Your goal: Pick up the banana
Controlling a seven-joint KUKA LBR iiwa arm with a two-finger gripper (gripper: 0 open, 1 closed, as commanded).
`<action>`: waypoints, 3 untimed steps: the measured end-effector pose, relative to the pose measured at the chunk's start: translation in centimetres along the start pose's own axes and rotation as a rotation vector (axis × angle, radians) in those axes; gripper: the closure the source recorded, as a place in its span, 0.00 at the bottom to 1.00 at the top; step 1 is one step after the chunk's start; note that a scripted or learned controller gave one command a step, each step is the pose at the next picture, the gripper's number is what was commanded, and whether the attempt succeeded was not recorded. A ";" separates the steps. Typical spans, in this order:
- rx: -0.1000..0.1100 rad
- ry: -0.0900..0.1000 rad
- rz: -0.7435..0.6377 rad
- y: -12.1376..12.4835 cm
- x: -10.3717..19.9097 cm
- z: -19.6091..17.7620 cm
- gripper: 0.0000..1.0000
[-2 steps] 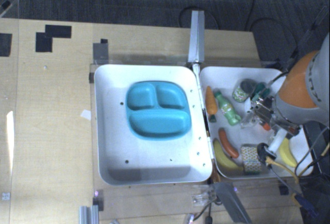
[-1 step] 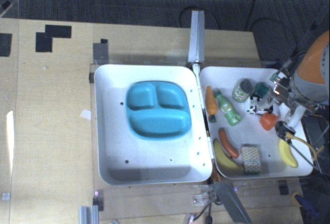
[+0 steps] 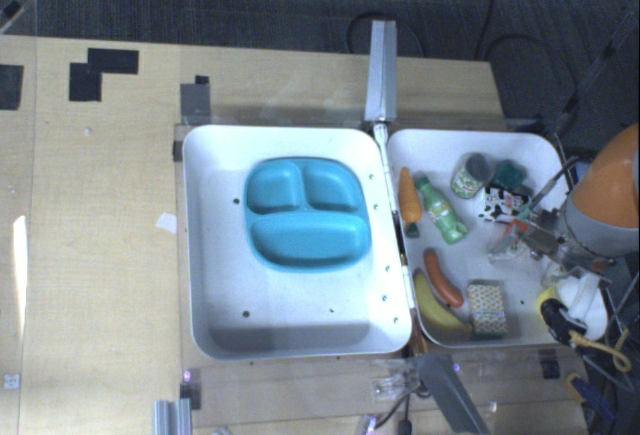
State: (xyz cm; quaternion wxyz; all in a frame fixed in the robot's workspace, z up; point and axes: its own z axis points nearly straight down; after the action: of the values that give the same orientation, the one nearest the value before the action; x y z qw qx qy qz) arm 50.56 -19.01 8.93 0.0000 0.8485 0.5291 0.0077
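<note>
The banana [image 3: 434,303] is yellow and lies at the front left corner of the right bin [image 3: 530,141]. A red sausage [image 3: 444,279] lies across its upper side. My gripper [image 3: 512,235] hangs over the right half of that bin, well to the right of the banana and a little farther back. It is not touching the banana. The arm's orange band [image 3: 612,185] stands at the right edge of the view.
In the right bin are an orange carrot [image 3: 408,199], a green bottle [image 3: 441,211], a small can [image 3: 467,177], a dark green object [image 3: 511,171], a black-and-white toy [image 3: 494,204] and a patterned block [image 3: 486,309] beside the banana. A blue divided plate [image 3: 306,213] lies in the left bin [image 3: 205,253].
</note>
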 end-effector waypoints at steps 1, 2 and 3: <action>0.005 -0.011 -0.334 -1.5 -0.6 -8.0 0.00; -0.007 -0.013 -0.449 -0.9 -1.3 -0.1 0.00; -0.009 -0.008 -0.449 -0.8 -1.0 -1.2 1.00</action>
State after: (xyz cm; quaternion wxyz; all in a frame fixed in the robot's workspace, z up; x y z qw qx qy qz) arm 49.37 -19.58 10.13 0.0078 0.7094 0.7047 0.0065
